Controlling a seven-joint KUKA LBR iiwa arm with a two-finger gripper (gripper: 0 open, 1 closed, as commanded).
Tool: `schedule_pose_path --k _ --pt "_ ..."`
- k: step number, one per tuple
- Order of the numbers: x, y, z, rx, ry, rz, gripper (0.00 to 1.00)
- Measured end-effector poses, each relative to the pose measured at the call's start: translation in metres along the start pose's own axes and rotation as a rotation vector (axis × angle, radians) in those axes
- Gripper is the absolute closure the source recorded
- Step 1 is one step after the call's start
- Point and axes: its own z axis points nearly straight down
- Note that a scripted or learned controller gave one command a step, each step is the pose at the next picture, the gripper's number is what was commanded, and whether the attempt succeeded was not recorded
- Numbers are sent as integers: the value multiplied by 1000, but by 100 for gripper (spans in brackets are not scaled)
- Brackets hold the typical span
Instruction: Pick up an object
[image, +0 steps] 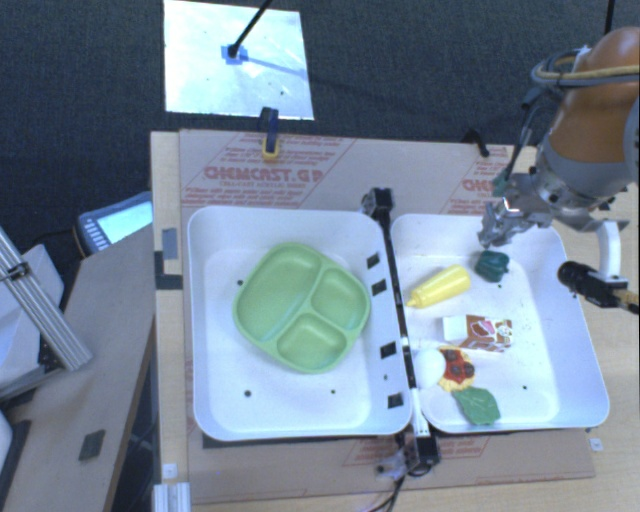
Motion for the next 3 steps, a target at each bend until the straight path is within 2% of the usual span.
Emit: schedule_pose_path --k 2,3 --pt "108 -21 29 4 3 -5 100" --pt "167 -27 27 4 3 -6 100"
